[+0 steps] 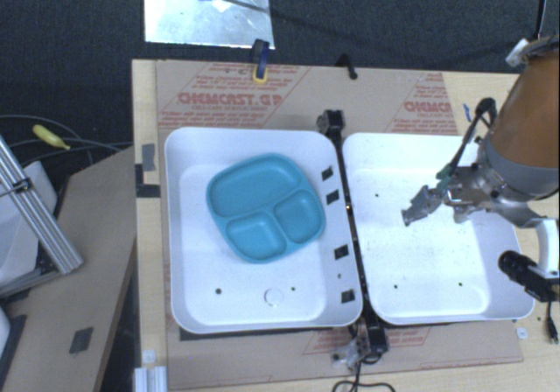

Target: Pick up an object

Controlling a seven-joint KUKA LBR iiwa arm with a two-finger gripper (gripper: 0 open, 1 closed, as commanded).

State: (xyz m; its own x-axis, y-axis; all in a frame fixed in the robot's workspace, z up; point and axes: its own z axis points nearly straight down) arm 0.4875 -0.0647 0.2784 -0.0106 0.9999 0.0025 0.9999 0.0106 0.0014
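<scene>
Grey two-finger gripper [413, 212] on my arm hovers over right shallow white bin [420, 294]; grip state unclear to me. Blue three-compartment plastic tray [265, 206] lies in left white bin [188, 206].

A blue sectioned tray [265, 207] is lying across the middle of the left bin [188, 163], taking up most of its floor and leaving open white strips along the walls and a wider strip at the near edge. The right bin [420, 307] is offering bare floor on every side. The pincer [411, 213] is hanging over its left half, with the arm [525, 132] crowding the right side. A row of black clips [337, 224] is lining the ridge between the bins.
</scene>
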